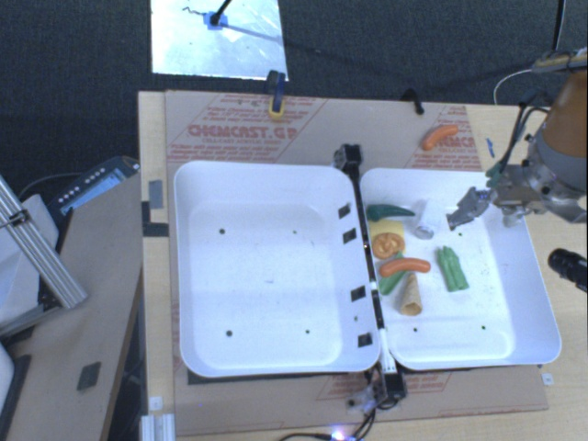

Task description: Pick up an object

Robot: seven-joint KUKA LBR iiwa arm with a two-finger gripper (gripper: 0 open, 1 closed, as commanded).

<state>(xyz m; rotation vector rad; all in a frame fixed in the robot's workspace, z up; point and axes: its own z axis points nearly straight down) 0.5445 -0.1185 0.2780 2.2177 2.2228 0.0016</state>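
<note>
My gripper [465,209] hangs over the upper right part of the right bin [528,333], reaching in from the right. It is above and apart from the objects on the bin floor. Just left of it lies a small pale clear piece [423,220]. Below it sits a green ridged stalk [451,268]. Along the bin's left side lie a dark green pod [390,212], a yellow-orange spiral piece [388,243], an orange sausage shape [405,266], a green piece [390,283] under it and a tan cone [409,295].
The left bin [266,274] stands beside the right one, with a black hinged divider [363,246] between them. Another orange sausage shape [439,137] lies on the cardboard behind the right bin. A yellow-and-blue clamp [275,95] sits at the cardboard's far edge.
</note>
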